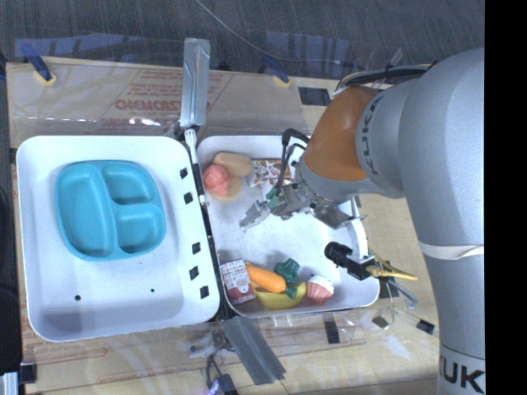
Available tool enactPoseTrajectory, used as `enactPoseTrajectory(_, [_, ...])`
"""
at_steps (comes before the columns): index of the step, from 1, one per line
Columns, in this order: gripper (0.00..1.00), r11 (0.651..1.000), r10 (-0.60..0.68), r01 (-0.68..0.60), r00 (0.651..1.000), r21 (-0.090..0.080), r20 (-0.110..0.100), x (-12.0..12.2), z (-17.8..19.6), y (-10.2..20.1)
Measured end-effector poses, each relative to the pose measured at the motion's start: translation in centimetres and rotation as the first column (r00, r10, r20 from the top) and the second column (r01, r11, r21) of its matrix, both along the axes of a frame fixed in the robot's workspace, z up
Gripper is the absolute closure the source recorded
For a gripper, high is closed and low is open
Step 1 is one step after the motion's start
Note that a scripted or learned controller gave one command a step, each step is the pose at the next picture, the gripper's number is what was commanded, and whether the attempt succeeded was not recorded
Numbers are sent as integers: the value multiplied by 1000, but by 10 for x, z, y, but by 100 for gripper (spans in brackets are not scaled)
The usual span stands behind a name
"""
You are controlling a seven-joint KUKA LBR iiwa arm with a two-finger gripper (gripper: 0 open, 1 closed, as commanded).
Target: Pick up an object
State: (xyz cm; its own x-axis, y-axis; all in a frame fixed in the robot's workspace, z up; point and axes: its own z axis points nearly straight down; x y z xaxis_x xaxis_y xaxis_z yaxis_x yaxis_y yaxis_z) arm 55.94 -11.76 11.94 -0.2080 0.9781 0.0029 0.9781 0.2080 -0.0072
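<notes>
My gripper [260, 210] hangs low over the middle of the right bin [350, 301], above bare white floor. Just to its upper left lie a pink ball [217, 179] and a tan bread-like piece [235, 163], with a patterned packet [268, 171] beside them. Along the bin's near wall sit a red can [236, 281], an orange carrot [266, 277], a yellow banana [280, 298], a green toy [289, 269] and a pink-and-white piece [320, 287]. I see nothing lifted off the bin floor.
The left bin [49, 303] holds a blue divided plate [111, 208]. A black divider with clips [198, 237] runs between the bins. The grey arm with its orange band [342, 138] covers the right bin's far right side.
</notes>
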Motion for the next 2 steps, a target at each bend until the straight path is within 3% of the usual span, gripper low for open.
enactPoseTrajectory(1, [0, 998, 69, -69, 998, 0, 4, -47, -29, 14])
enactPoseTrajectory(2, [0, 998, 63, -63, 998, 0, 6, -83, -28, 4])
